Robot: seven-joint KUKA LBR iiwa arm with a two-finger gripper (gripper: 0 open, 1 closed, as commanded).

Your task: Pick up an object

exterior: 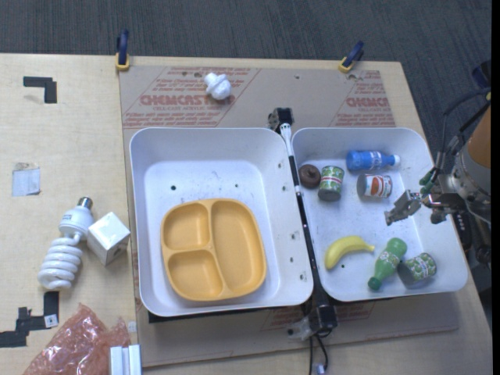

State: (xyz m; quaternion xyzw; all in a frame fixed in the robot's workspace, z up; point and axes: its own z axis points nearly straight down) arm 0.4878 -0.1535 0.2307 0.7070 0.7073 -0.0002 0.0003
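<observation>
We see the gripper (407, 207) hanging over the right bin (316, 156), near its right wall, with the arm coming in from three o'clock. Its two fingers look slightly apart with nothing between them, so we judge it open and empty.

The task names no particular object, so we take the nearest ones as candidates. The green bottle (387, 264) lies at about six o'clock from the gripper, close by, its long axis running from roughly one o'clock at the cap to seven o'clock at the base. Just beside it at four o'clock sits a green-labelled can (419, 266) on its side, seemingly touching the bottle. The red-and-white can (375, 186) lies at about ten o'clock from the gripper, also near. The banana (348, 250) is at eight o'clock, its length running nearly nine to three. Farther off, toward eleven o'clock, are the blue bottle (370, 160), lying nine to three, a second green can (331, 182) and a brown doughnut (310, 176).

We judge the green bottle or the red-and-white can the shortest reach; the bottle's slant means the fingers should close across it, not along it.

The board (258, 92) beneath the bins carries red printing that reads "CHEMCAST" twice. The can labels are too small for us to read.
</observation>
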